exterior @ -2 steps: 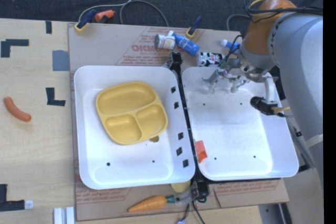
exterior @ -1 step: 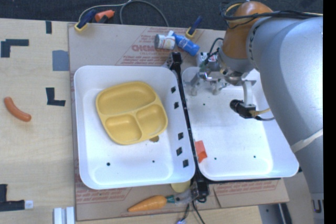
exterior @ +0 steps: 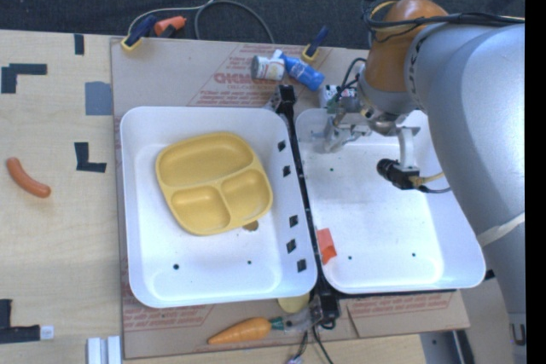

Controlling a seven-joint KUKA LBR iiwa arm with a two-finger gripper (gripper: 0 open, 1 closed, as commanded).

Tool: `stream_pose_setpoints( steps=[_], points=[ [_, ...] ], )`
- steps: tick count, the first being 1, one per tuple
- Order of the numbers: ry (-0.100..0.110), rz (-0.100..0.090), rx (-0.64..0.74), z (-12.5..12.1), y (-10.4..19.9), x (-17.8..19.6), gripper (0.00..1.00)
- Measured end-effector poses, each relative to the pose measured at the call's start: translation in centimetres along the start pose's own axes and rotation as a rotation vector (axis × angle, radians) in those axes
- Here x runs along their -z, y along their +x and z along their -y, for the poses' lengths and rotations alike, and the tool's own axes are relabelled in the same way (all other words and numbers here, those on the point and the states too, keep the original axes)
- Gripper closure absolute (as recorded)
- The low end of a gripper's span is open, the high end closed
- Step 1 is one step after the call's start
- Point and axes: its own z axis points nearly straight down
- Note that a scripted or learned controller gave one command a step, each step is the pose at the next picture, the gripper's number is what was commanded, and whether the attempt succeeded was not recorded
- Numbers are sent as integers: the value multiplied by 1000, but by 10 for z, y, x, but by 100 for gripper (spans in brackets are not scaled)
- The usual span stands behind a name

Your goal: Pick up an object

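A yellow divided plate (exterior: 213,181) lies in the left white bin (exterior: 145,268), and a small brown item (exterior: 250,226) peeks out from under its lower right edge. My gripper (exterior: 334,130) hangs low over the far left corner of the right white bin (exterior: 401,264), close to the divider between the bins. The grey arm with its orange band (exterior: 401,38) comes in from the right and covers that bin's far right part. Nothing shows in the gripper's grasp.
A blue and white bottle (exterior: 286,68) lies on the board behind the bins. An orange carrot (exterior: 241,330) rests at the front edge, and a red sausage (exterior: 28,177) lies far left on the bench. An orange clip (exterior: 326,245) sits on the divider. A black cable fitting (exterior: 399,173) hangs over the right bin.
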Motion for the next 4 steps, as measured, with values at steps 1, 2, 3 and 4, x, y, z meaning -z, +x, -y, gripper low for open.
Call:
stream_pose_setpoints(
  steps=[1,2,3,4],
  points=[
    [0,1,0,0,0,0,0],
    [1,1,1,0,0,9,100],
    [1,2,1,0,0,9,0],
    [-1,0,-1,-1,0,-12,0]
  ],
)
